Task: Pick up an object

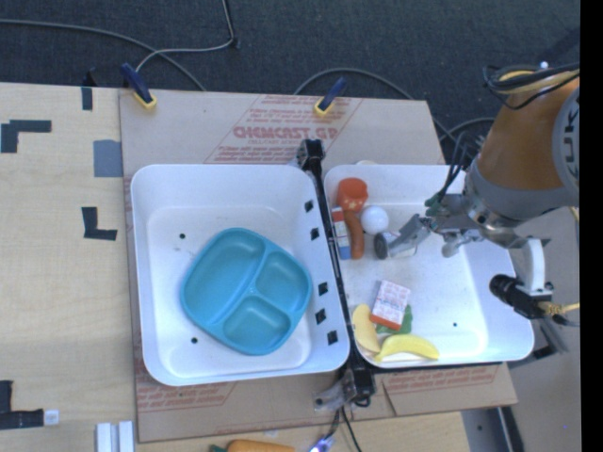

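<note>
The right bin (471, 342) holds an orange bottle (353, 197), a white ball (375, 218), a small dark cylinder (381, 246), a red and white carton (391, 301) and yellow bananas (405, 348) with something green (404, 322) beside them. My gripper (426, 244) hangs over the middle of this bin, just right of the ball and the dark cylinder. It is open, its fingers (403, 237) spread apart with nothing between them. The left fingertip is close to the dark cylinder; I cannot tell if it touches.
A blue divided plate (247, 290) lies in the left bin (151, 252). A black divider (325, 243) runs between the bins, with a small red and blue box (340, 234) against it. Cables and yellow clamps (329, 97) sit behind the bins.
</note>
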You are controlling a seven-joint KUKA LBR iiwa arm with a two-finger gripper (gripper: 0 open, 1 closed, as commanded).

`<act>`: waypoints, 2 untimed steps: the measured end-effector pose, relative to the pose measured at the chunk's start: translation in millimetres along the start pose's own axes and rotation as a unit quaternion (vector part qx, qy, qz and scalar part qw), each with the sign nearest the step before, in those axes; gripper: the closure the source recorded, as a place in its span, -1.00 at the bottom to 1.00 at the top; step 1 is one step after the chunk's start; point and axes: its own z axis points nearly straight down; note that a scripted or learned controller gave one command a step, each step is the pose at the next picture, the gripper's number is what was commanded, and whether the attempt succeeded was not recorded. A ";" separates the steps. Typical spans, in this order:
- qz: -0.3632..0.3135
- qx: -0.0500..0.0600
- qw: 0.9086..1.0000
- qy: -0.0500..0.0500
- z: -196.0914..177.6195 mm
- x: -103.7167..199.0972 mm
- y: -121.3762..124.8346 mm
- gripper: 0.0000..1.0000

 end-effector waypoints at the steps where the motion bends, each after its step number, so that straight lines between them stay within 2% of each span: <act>1: 0.000 -0.003 1.000 0.000 132.6 -8.6 30.0 -1.00; 2: 0.000 -0.003 1.000 -0.001 132.8 0.8 87.6 -1.00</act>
